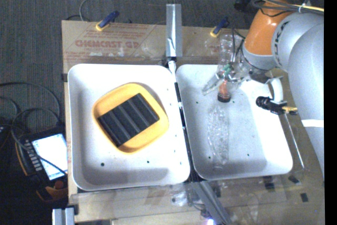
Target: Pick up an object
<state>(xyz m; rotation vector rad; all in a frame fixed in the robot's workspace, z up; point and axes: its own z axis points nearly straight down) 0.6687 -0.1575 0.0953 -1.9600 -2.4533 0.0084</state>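
Two white bins side by side on the bench. The left bin [84, 113] has a yellow tray-looking thing [108, 105] with a black ribbed insert [129, 119] sitting tilted in the middle of it. The right bin [263, 150] has a clear plastic bottle [217, 131] lying lengthwise near its centre, pretty hard to make out against the white. The arm [279, 34] comes in from the upper right of the frame, orange band showing, and the gripper [225, 74] sits over the top part of the right bin, just above the bottle's orange-brown cap [224, 95]. Two blue clamps [107, 19] are on the cardboard sheet [116, 45] along the top.
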